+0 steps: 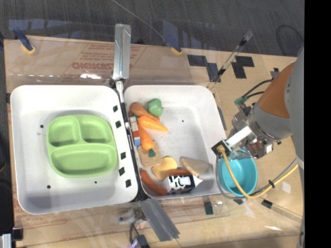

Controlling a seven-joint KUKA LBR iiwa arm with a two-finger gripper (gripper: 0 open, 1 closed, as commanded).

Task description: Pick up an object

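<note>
The pincer (239,148), pinching the rim of a blue cup (238,175), hangs just past the right bin's (199,96) right wall, with the toy food (155,138) lying to its left inside that bin.

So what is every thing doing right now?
Green plate: flat in the left bin, nothing on it.
Blue bowl: at the right bin's outer edge, under the arm's wrist, yellow cable across it.
Carrot: lying on its side in the right bin.
Toy food pile: heaped in that bin's near-left corner.
</note>
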